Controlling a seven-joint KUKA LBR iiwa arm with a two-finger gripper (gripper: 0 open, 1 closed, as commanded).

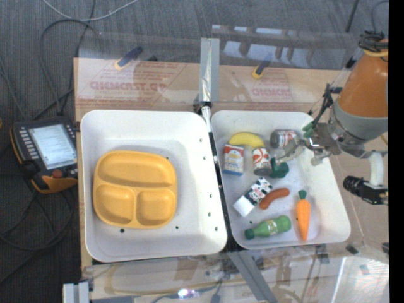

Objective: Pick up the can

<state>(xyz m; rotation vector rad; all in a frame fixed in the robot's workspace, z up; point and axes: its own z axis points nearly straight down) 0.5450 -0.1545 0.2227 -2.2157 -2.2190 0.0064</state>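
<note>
The can (283, 137) lies sideways, long axis left-right.

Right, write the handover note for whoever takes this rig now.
Gripper: in the right bin, upper right part, beside the can; no grasp visible.
Can: lying on its side near the bin's back wall, right of the banana.
Done: the approach.
Left: grip the can and lift it.
Left bin holds a yellow tray.
</note>
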